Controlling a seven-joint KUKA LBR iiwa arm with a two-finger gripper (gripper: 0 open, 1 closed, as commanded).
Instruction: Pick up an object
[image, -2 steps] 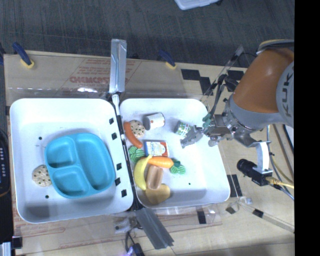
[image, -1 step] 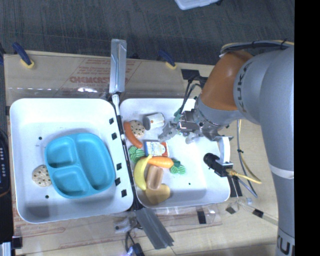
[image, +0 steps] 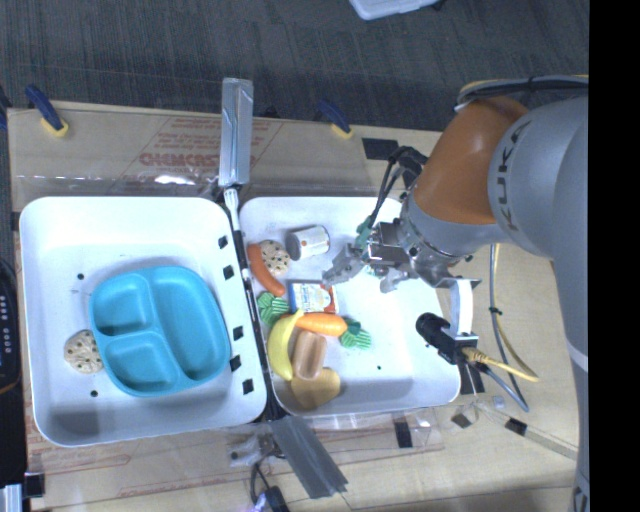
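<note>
Hand (image: 345, 265) sits over the right bin (image: 400, 375), above a small packet (image: 311, 297); we cannot tell its opening.

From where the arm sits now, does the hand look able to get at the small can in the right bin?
Probably yes. The can lies apart from the food pile, with bare bin floor around it, and the hand is just beside it, nothing between.
</note>
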